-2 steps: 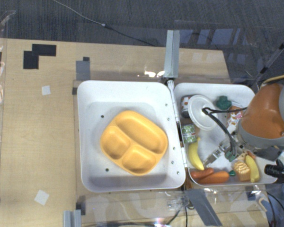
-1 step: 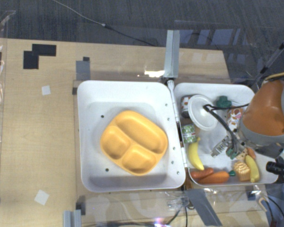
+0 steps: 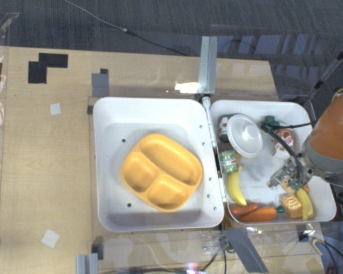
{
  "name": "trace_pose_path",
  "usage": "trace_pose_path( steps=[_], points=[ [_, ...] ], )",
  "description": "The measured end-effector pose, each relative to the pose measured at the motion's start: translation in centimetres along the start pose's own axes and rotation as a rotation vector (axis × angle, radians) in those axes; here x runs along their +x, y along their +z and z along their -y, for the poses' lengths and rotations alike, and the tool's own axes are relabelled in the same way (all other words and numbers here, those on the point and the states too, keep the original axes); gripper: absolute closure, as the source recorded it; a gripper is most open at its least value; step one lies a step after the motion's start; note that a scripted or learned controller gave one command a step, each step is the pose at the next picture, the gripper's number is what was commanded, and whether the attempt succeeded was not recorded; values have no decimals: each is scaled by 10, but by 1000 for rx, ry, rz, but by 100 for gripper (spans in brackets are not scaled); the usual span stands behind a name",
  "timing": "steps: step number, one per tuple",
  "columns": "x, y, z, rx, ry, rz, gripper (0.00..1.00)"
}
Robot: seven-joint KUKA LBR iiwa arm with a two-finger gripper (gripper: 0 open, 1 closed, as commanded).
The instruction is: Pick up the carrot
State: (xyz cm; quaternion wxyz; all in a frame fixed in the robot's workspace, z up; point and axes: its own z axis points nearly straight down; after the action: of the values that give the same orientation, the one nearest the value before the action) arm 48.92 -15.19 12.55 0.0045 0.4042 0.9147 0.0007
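**Arm over right bin, carrot not in hand**

Reaching in from right edge: grey arm with orange band [image 3: 334, 131], wrist angled down-left into the right shallow white bin [image 3: 329, 209]. Two-finger hand [image 3: 284, 178] low over bin's right-centre, near small tan block [image 3: 291, 205] and yellow banana [image 3: 305, 203] at right wall. Can't tell finger opening, too small and cluttered. Nothing visibly between fingers.

Long orange carrot [image 3: 254, 212] lying flat along bin's front wall, below-left of hand, apart from it. Second yellow banana [image 3: 235, 188] just left of it. White round bowl [image 3: 244, 134] at bin's back. Left white bin [image 3: 107, 210] holding yellow three-compartment plastic tray [image 3: 162, 170]. Both on light wooden desk [image 3: 40, 170].
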Motion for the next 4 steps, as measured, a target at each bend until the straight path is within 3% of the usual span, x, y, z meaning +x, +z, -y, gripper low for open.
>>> trace_pose_path(
  steps=[1, 2, 3, 4],
  points=[
    [-40, -33, 37, 1, -333, 0, 100],
    [37, -40, -38, -3, -357, -3, 100],
    [-18, 10, 19, 3, -426, -4, 100],
    [-39, 1, 37, 1, -118, -2, 100]
  ],
)
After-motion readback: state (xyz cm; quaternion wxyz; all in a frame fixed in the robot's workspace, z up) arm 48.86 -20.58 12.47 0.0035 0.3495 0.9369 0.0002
